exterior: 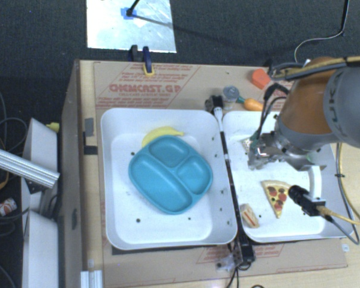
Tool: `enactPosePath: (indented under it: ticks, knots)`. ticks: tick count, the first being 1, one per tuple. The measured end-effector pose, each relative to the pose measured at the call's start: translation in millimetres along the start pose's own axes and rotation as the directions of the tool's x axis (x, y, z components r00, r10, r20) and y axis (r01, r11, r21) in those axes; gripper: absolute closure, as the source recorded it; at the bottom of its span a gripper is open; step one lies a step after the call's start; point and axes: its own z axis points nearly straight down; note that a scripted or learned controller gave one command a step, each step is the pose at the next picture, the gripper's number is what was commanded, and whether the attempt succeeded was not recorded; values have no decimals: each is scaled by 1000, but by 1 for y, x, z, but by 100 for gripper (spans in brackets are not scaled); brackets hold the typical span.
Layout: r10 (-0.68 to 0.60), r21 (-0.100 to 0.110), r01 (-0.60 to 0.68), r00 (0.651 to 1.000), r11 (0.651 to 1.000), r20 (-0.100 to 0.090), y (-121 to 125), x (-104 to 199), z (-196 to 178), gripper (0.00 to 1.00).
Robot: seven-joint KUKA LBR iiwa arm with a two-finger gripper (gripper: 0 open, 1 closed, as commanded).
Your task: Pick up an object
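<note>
Camera view: pincer (pixel 256 152) hangs low; I cannot tell its opening. Flat yellow toy pizza slice with red dots (pixel 276 197) lies just beside it, nearer the camera. Probably light, stiff, thin; grip across the crust.

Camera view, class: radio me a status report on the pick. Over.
Gripper over right bin, upper left part; grip unreadable. Pizza slice lying flat just below it in view, not held. Small bun-like item near bin's left wall, apart from slice.
</note>
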Motion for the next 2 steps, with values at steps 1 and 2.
enactPosePath:
  ticks: [1,2]
  knots:
    - [1,1,-1,1000,1000,1,0,-1,0,0]
    - [4,4,-4,1000,1000,2,-15,-66,70,0]
